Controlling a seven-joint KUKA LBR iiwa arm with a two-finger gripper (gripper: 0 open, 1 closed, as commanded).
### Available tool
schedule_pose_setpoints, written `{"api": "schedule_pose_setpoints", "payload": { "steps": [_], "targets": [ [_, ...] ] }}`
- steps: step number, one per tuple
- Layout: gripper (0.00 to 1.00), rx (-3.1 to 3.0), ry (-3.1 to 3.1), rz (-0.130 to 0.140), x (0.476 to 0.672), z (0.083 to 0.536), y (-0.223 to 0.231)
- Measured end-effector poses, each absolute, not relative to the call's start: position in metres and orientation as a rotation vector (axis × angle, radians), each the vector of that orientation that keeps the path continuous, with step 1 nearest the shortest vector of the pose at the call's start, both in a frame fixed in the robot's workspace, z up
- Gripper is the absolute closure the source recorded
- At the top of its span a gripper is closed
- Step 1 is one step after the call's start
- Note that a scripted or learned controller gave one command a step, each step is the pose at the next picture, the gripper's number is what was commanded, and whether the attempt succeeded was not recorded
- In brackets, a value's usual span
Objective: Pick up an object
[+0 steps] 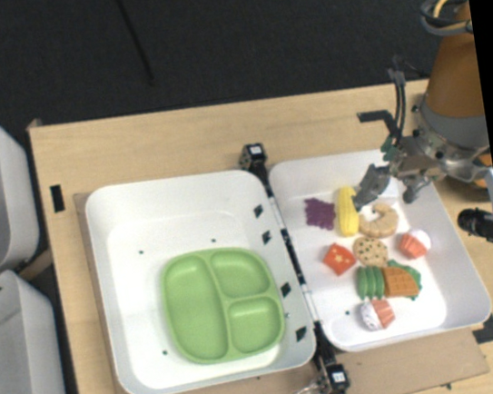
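Two white bins side by side on a wooden bench (174,143). Left bin (121,219): green divided plate (221,303) toward 5 o'clock. Right bin (453,289): cluster of toy food at centre, with purple grapes (320,213) at 10 o'clock, yellow corn (347,209) beside them, a doughnut (379,218), a cookie (370,252), a red piece (338,258). Gripper (389,181) at 1 o'clock above the doughnut, fingers spread apart, nothing between them.

I have one fixed camera, mounted above the pale wooden bench (174,143) and tilted down. It sits far enough back to take in both shallow white plastic bins (118,257), side by side, while the grey, orange-banded arm (450,87) enters from the frame's right.
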State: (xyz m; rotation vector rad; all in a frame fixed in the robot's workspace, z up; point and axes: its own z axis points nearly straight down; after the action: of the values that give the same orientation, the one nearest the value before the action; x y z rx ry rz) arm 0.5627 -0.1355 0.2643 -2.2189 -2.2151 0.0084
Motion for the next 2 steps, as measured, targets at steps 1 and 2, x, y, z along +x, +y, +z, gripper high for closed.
{"api": "schedule_pose_setpoints", "payload": {
  "steps": [1,2],
  "targets": [
    [0.0,-2.222,-2.222,0.0,0.565,0.269,-0.135],
    [0.0,-2.221,-2.219,0.005,0.57,0.209,-0.13]
  ]
}}
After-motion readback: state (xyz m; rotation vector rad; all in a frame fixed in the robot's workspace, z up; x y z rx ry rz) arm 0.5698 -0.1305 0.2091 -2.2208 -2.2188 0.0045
